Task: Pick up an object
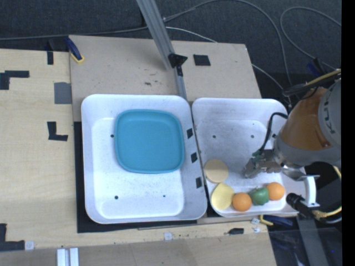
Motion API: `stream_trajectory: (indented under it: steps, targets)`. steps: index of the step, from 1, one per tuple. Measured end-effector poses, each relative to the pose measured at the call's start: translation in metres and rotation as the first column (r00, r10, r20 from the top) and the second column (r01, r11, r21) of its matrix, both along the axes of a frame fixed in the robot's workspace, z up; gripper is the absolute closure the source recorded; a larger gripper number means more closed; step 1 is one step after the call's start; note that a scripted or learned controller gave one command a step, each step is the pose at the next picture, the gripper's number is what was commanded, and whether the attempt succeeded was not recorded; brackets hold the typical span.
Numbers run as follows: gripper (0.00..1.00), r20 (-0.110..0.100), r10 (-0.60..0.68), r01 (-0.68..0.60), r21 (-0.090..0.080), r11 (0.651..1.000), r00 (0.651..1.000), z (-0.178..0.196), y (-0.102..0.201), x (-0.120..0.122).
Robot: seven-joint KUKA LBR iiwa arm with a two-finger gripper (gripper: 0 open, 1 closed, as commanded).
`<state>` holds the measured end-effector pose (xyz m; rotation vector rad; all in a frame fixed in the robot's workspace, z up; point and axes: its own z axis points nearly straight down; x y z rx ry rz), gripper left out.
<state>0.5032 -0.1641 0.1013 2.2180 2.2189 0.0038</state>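
My gripper hangs low in the right bin, near its right side, with the grey arm and orange band behind it. Along the bin's front edge lie an orange ball, a green object and a second orange ball. A yellow lemon-like piece sits at the front left, and a tan round disc lies just behind it. The gripper stands above and behind the green object, apart from it, with nothing seen in it.
The left bin holds a square blue plate. A grey metal pole slants down to the wall between the bins. Cables run across the dark floor at the right and back.
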Motion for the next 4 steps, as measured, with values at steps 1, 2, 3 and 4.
stream_trajectory:
  steps: [1, 2, 3, 4]
  targets:
    - [1.0, -0.002, 0.0, 0.0, 0.001, 1.0, 1.0, 0.042, -0.002, 0.003]
    - [1.0, -0.002, 0.001, -0.001, 0.001, 1.0, 1.0, 0.086, 0.002, 0.01]
    - [1.0, -0.004, 0.0, 0.0, 0.001, 1.0, 1.0, 0.105, 0.002, 0.01]
    - [1.0, -0.004, 0.004, -0.004, 0.003, 1.0, 1.0, 0.119, 0.055, 0.017]
